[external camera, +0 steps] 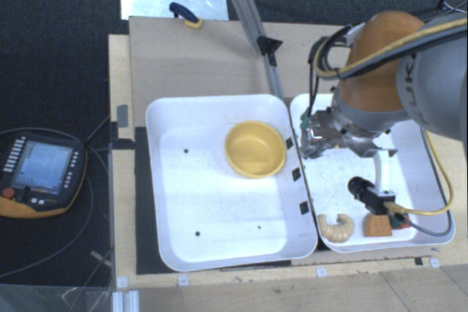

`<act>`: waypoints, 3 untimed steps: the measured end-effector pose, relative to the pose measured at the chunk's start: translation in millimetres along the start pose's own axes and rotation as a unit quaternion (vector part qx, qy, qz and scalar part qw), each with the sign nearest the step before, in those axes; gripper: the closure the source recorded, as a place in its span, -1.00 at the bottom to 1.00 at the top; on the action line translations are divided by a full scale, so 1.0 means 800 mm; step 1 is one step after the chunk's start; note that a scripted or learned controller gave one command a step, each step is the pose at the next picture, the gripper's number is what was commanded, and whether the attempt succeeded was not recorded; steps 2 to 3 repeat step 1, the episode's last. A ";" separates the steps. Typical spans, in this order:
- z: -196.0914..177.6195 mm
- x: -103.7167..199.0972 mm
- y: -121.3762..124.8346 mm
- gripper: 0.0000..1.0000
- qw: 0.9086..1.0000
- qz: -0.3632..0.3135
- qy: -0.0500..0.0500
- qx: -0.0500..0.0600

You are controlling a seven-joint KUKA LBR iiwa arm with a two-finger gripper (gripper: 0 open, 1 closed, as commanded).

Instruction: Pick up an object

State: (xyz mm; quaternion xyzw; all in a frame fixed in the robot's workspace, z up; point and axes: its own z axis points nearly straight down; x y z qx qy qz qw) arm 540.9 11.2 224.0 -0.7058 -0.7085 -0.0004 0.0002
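From above, the end effector (316, 137) hung over the right bin's (431, 179) far-left corner; I couldn't tell its state. The yellow bowl (255, 148) sat in the left bin (183, 215). A croissant-shaped toy (336, 227) lay nearer; centring squarely over it before descending seemed wise.

A yellow bowl (255, 148) sits in the left bin (175, 230). In the right bin (431, 164), the arm's gripper (313, 139) hangs near the left wall; a pale croissant (336, 227) and an orange cracker (378, 226) lie at the front edge.
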 end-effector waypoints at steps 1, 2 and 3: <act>0.008 0.065 -0.023 1.00 1.000 0.000 0.000 0.000; 0.008 0.065 -0.023 1.00 1.000 0.000 0.000 0.000; 0.008 0.065 -0.023 1.00 1.000 0.000 0.000 0.000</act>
